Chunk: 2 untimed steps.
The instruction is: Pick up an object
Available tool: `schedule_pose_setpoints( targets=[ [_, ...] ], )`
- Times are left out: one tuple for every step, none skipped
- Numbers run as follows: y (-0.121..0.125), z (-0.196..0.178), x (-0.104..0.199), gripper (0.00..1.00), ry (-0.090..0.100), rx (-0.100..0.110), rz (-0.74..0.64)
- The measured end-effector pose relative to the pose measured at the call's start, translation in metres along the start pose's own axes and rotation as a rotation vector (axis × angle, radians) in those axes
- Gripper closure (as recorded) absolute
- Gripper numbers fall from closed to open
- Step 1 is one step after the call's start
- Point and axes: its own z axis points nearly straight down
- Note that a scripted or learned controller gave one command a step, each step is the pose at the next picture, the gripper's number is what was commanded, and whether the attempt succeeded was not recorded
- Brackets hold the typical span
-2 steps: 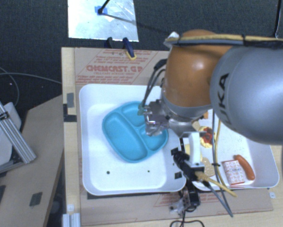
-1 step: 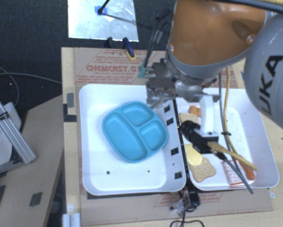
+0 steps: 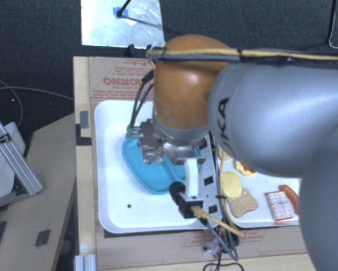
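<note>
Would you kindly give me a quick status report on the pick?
Gripper low in left bin, over blue dish; nothing seen held. Arm covers much of both bins. Food items in right bin.

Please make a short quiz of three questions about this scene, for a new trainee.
1. True or false: the blue object lies in the left bin.
2. Which is in the right bin? A) a green bottle B) a yellow round piece C) a grey spoon
3. Fill in: the arm's band above the wrist is ____.

Key: 1 true; 2 B; 3 orange.
</note>
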Motion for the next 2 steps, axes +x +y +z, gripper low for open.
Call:
schedule_pose_setpoints(
  targets=[
    [-0.003,0.127,-0.019,1.0,-0.002,0.002,0.009],
    [0.143,0.119,-0.07,1.0,0.001,-0.022,0.013]
  ],
)
